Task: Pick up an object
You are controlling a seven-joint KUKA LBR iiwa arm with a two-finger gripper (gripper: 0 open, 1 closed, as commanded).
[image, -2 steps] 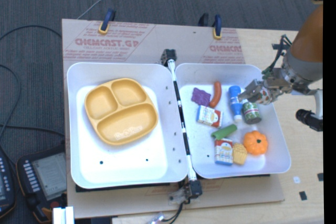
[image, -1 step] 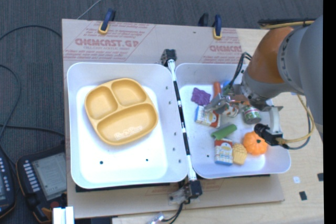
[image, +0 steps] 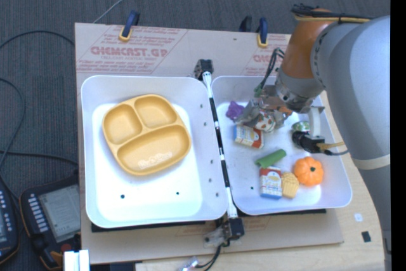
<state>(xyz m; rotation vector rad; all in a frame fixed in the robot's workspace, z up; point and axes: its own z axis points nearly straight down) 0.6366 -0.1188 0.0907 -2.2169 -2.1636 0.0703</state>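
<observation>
Jaws, state impossible to tell, sit low in the right bin near the purple toy.

Bench layout: two bins side by side.
Divided plate in left bin; right bin holds pumpkin near-right.

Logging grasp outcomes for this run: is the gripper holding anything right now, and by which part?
It cannot be told. The gripper is down among the small items in the right bin, but nothing is clearly seen between its fingers.
</observation>
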